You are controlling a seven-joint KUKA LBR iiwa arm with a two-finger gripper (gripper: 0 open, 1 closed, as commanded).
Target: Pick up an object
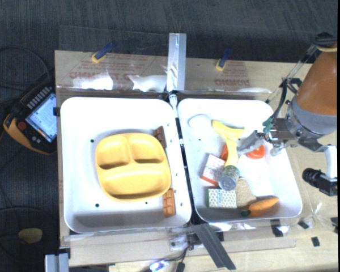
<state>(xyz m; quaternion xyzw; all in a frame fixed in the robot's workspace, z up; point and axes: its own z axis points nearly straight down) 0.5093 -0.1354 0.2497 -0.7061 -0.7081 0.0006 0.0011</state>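
On the floor at the far left you see a handheld controller (38, 120) with a lit screen, its cable looping away. Next comes the left bin (73, 169), which holds a yellow divided plate (133, 166) near its middle; a small brown block (159, 135) sits at the plate's upper right corner and an orange-brown bar (169, 203) lies against the bin's right wall near the bottom. Two blue-and-yellow clips (103, 51) are on the board behind the bins, either side of a metal strip (177, 61). The right bin (289, 205) holds the pickable things: a banana (226, 132) towards the top, a red-and-white packet (212, 169) below it, a silver can (229, 177) lying touching the packet, a green patterned packet (221, 198) beneath the can, and a carrot (260, 205) near the bottom right corner. The gripper (255, 143) reaches in from the right, low over the bin just right of the banana, next to a small orange-red object (256, 151). You cannot tell how far the fingers are spread, and nothing is visibly held between them
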